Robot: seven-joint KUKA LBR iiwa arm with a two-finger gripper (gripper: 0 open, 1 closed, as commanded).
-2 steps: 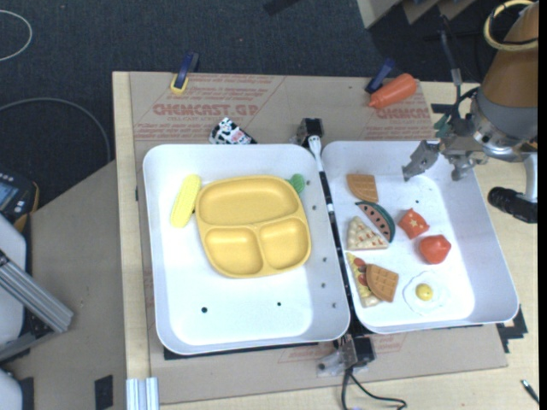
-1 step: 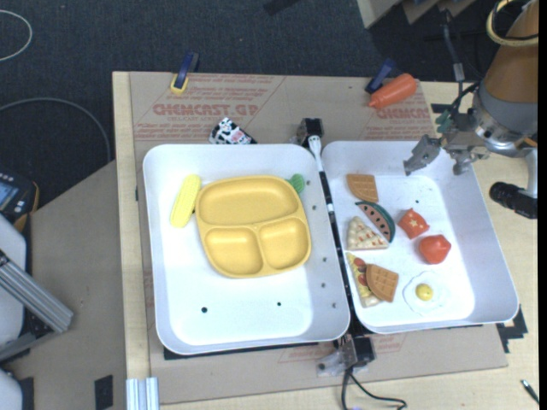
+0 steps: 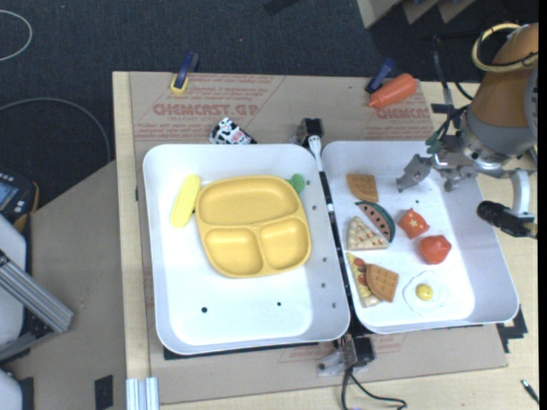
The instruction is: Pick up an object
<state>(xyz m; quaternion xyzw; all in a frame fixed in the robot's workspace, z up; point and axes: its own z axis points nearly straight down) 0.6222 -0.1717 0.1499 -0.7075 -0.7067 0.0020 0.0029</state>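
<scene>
The right bin [image 3: 479, 229] holds several toy foods: a brown toast piece [image 3: 362, 186], a watermelon slice [image 3: 379, 215], a pizza wedge [image 3: 362, 236], a strawberry [image 3: 414, 222], a tomato [image 3: 435, 248], a fried egg [image 3: 424, 293] and a waffle sandwich [image 3: 374, 282]. My gripper [image 3: 430, 176] hangs over the bin's far part, above and right of the toast and behind the strawberry. Its fingers [image 3: 410, 176] are spread open with nothing between them.
The left bin [image 3: 171, 297] holds a yellow divided tray [image 3: 252, 225], a corn cob [image 3: 184, 200] and a small green piece [image 3: 297, 181]. An orange carrot [image 3: 393, 90], a black-and-white toy [image 3: 231, 132] and a clamp [image 3: 182, 73] lie on the bench behind the bins.
</scene>
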